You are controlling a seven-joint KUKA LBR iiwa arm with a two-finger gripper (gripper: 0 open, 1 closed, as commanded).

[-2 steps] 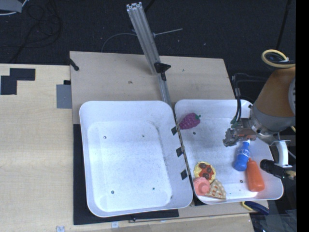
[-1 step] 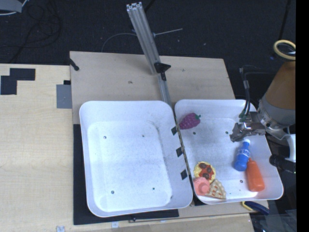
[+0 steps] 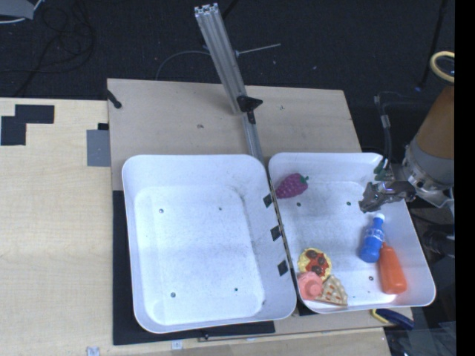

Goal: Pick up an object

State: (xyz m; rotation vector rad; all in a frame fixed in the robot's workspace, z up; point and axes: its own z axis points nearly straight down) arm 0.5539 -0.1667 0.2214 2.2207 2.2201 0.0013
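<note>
The right bin [image 3: 326,176] holds a purple bunch of grapes [image 3: 292,186] at its back left, a blue bottle [image 3: 372,237] and an orange bottle [image 3: 392,268] at its right side, and a pizza-like toy [image 3: 314,261] with a pink piece [image 3: 311,285] and a waffle wedge [image 3: 334,291] at its front. My gripper [image 3: 373,199] hangs at the bin's right rim, just above the blue bottle's white cap. Nothing shows between its tips.
The left bin [image 3: 141,191] lies beside the right one, with black clips [image 3: 276,233] along the shared rim. A slanted metal rail [image 3: 226,58] stands behind the bins. The arm's orange band [image 3: 438,124] is at the far right.
</note>
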